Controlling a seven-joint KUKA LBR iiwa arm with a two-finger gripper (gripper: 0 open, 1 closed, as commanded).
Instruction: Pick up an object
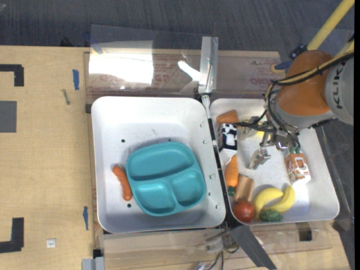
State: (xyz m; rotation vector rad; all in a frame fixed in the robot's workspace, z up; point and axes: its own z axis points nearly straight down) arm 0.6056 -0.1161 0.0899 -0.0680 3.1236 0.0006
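Note:
My gripper (260, 157) hangs over the middle of the right bin (326, 198), under the orange wrist band (302, 89). It is above bare white floor, with no object seen in its grasp. Around it lie a carrot (232, 172) to its left, a black-and-white checkered item (228, 136) at the upper left, an orange-brown piece (227, 117) at the far corner, and a small carton (297, 169) to its right. Nearer the front edge are a banana (275, 198), a red tomato (244, 210), a brown cylinder (243, 187) and a green piece (270, 215).
The left bin (112, 117) holds a teal divided plate (165, 177) and an orange-red sausage-shaped toy (122, 183) beside it. A metal divider (207, 66) stands behind the two bins. Cables trail from the wrist over the right bin's back.

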